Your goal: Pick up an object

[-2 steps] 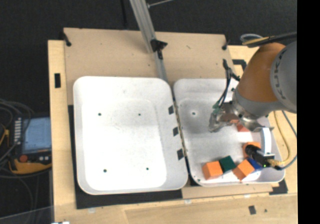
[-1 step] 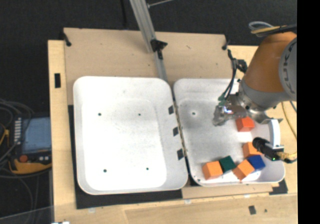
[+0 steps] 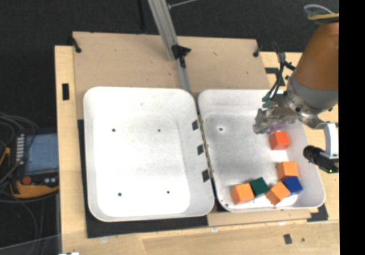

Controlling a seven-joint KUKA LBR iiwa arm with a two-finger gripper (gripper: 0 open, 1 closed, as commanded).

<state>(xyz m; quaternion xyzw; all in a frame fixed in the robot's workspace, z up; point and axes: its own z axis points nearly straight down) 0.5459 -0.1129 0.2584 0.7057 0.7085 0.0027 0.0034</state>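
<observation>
**benchwatcher:** While the arm (image 3: 319, 65) hangs over the right bin (image 3: 228, 105), the gripper (image 3: 267, 121) sits low near the bin floor, just up and left of a reddish-orange block (image 3: 279, 140). Honestly can't tell whether it's spread or closed, it's just a grey blob from this angle. Nothing looks held.

**tinkerbot22:** Where's the rest of the stuff?

**benchwatcher:** Bunched in the near right corner of that bin: an orange block (image 3: 287, 169), a blue one (image 3: 292, 184) touching another orange one (image 3: 279, 192), a green one (image 3: 259, 185) and one more orange block (image 3: 242, 192). The left bin (image 3: 97, 105) on the worktop (image 3: 65, 134) isn't in play.

**tinkerbot22:** So what goes wrong?

**benchwatcher:** My guess: the gripper looks off-centre from that lone block, so coming down there could nudge it away or close on air. If it heads for the corner pile instead, the blocks are packed tight against the wall, so it could jam on top of one or clip two.
</observation>
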